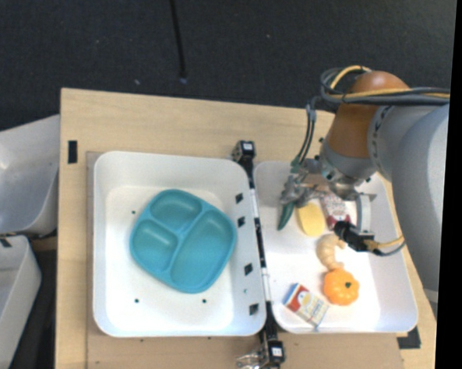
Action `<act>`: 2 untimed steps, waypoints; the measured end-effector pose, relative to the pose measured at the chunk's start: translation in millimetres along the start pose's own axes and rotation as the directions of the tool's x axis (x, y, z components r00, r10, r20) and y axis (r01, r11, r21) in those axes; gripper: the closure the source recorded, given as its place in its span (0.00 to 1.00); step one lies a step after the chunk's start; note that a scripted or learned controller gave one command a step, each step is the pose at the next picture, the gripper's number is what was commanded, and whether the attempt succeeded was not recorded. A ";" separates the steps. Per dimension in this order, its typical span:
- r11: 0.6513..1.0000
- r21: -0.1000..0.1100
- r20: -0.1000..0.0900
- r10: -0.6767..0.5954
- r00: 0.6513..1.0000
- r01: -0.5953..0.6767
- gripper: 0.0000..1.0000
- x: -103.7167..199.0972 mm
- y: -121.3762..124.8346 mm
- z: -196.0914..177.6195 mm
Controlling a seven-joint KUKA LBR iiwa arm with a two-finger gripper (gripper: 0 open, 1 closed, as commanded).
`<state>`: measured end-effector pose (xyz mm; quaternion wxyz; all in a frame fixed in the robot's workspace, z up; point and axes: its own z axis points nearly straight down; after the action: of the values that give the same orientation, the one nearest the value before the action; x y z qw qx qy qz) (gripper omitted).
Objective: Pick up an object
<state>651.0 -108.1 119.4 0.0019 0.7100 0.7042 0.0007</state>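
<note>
Claw [297, 193] hung low over the right bin [399, 307], near its back left corner, beneath grey arm [419, 164] and orange band [366, 110]. Whether clenched or released: could not tell from above. Green, pointed thing [286, 215], possibly a toy vegetable, lay just under the claw, close to the bin's left wall. Yellow block [311, 219] sat just beside it, toward the middle. Beige, knobbly piece [329, 251] rested nearer the front, touching or nearly touching an orange toy pumpkin [340, 287]. Small printed carton [306, 304] lay by the front left corner of that bin. Nothing seen gripped. Left bin [122, 173] held a blue divided plate [183, 240], roughly at its centre. Both bins stood side by side on the wooden table [180, 126].
</note>
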 end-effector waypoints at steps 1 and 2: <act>1.000 -0.004 0.000 -0.004 1.000 0.004 1.00 -7.6 2.5 -63.4; 1.000 -0.003 0.000 -0.007 1.000 0.007 1.00 -15.5 10.8 -114.4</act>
<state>661.3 -123.5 233.8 0.0031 0.7076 0.7066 0.0016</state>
